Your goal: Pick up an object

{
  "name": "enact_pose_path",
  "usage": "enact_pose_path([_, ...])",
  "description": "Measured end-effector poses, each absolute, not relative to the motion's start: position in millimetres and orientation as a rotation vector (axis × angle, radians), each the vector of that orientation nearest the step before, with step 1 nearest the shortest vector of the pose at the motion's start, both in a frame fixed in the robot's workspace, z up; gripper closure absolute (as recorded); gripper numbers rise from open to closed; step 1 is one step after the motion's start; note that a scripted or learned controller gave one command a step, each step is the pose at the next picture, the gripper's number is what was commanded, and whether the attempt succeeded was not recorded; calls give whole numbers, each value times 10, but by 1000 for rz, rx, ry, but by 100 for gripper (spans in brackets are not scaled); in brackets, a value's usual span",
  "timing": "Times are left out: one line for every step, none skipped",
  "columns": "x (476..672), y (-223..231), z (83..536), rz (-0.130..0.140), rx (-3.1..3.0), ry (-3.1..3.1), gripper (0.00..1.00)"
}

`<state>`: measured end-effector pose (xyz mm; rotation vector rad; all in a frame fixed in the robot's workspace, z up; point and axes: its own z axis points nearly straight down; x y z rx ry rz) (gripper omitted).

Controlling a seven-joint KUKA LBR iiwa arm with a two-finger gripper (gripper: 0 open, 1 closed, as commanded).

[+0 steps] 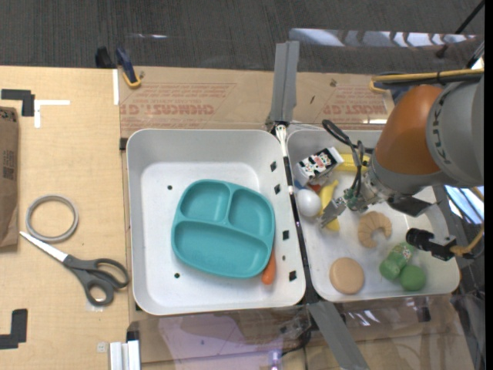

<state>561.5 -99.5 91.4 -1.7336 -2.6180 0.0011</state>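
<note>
My gripper (344, 203) hangs over the middle of the right bin (447, 287), reaching in from the right under the arm's orange band (408, 133). It is just above a yellow item (331, 206) and beside a white egg (308, 202). A black and white carton (318, 163) lies behind it. A croissant (375, 227), a round tan bun (347, 274) and a green pepper (404, 267) lie in front and to the right. The wrist hides what is at the gripper's tip.
The left bin (154, 168) holds a teal divided plate (223, 228) with an orange carrot (269, 269) at its lower right corner. Scissors (81, 267) and a tape roll (51, 216) lie on the bench to the left. A grey post (283, 83) stands between the bins at the back.
</note>
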Motion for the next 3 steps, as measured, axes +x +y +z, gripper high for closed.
enact_pose_path([5617,-1002,1003,2,-1733,-2619,100])
enact_pose_path([6228,-799,1920,2,-1839,-2549,100])
enact_pose_path([5977,-313,2412,1,-1796,-2580,100])
